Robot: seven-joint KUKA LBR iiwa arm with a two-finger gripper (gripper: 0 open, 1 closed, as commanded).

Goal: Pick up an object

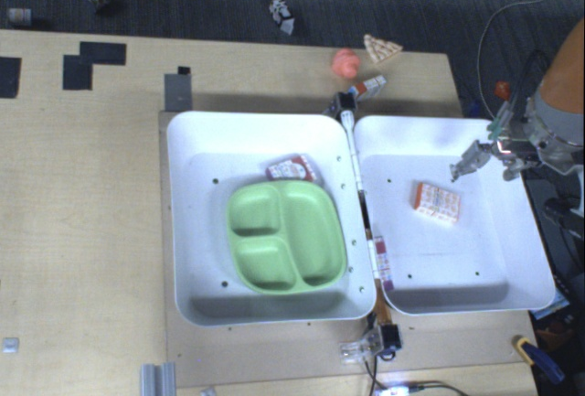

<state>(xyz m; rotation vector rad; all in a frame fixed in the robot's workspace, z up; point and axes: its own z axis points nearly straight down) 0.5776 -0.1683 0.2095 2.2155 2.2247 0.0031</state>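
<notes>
A small orange-and-white packet (436,202) lies flat in the right bin (512,289). My gripper (489,162) hangs over the right bin's upper right part, up and to the right of the packet, apart from it. Its two fingers (466,162) are spread and nothing sits between them. In the left bin (196,294) rests a green divided plate (285,236), with a small red-and-white packet (292,169) lying at its far edge.
An orange ball (345,63), a wedge-shaped toy (382,48) and a small tube (366,89) lie on the bench behind the bins. The arm fills the right edge above the right bin. The bench to the left is bare wood with black patches.
</notes>
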